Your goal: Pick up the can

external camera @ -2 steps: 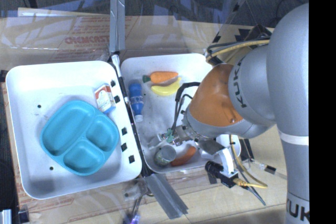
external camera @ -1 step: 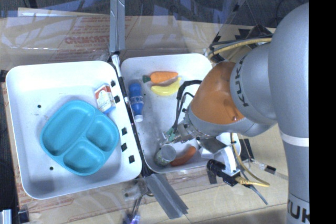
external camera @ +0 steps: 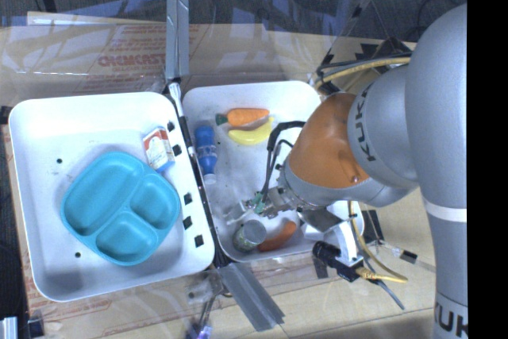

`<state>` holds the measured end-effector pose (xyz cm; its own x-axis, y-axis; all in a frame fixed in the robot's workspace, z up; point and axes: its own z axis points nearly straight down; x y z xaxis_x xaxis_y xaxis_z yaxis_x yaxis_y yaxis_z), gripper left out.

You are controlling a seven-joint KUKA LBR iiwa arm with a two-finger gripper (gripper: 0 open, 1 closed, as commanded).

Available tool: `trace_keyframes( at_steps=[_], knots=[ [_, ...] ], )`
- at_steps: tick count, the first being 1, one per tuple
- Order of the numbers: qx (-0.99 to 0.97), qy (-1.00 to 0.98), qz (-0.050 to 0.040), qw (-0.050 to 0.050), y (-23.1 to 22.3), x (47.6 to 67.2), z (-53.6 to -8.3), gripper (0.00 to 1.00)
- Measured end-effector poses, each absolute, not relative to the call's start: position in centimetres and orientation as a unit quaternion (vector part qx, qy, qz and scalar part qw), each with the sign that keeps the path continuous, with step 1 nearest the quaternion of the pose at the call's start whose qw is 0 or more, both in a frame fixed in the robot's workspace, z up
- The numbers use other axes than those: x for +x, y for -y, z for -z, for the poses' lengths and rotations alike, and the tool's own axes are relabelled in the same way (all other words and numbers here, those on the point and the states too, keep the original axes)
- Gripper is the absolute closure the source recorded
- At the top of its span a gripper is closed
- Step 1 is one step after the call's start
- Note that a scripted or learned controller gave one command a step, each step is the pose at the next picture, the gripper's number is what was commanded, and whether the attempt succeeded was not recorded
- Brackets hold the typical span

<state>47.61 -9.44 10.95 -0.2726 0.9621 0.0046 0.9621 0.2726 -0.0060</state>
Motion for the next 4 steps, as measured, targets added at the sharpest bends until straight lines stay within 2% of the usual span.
trace_keyframes(
  at_steps=[1, 2, 3, 4],
  knots=[
    [-0.546, 0.838, -0.0003, 0.003, 9.5, 47.6, -9.1, 0.00],
    [-0.685, 0.728, 0.0000, 0.001, 11.1, 49.0, -9.2, 0.00],
    [-0.635, 0.773, -0.0005, 0.003, 9.3, 47.6, -9.1, 0.00],
    [-0.733, 0.681, -0.0008, 0.001, 11.4, 47.6, -9.9, 0.00]
  ],
)
